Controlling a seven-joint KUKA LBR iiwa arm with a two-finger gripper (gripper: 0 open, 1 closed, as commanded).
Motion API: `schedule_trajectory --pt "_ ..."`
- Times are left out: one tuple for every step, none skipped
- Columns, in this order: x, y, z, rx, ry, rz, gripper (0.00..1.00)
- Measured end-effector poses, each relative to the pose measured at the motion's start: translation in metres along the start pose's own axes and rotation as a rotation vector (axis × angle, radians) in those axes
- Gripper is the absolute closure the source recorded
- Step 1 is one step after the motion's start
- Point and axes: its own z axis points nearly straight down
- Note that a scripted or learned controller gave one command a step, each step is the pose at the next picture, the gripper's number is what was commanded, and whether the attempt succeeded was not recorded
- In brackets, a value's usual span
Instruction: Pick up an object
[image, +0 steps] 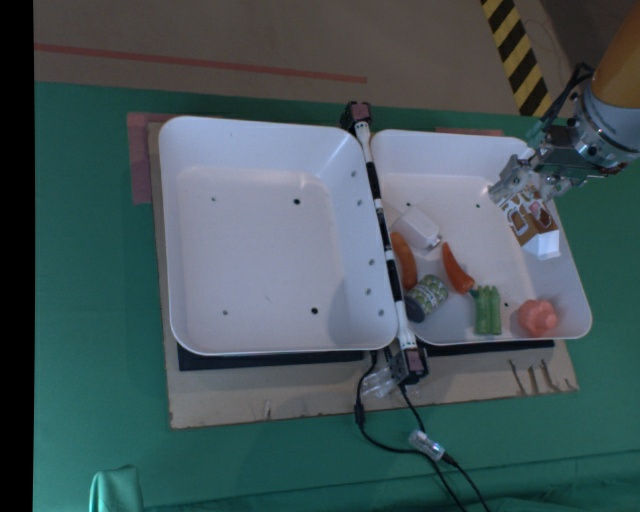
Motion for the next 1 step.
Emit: schedule_trajectory --pt "0.0496 0.0072 -0.0275 -0.001 0.002 0.000 1.00"
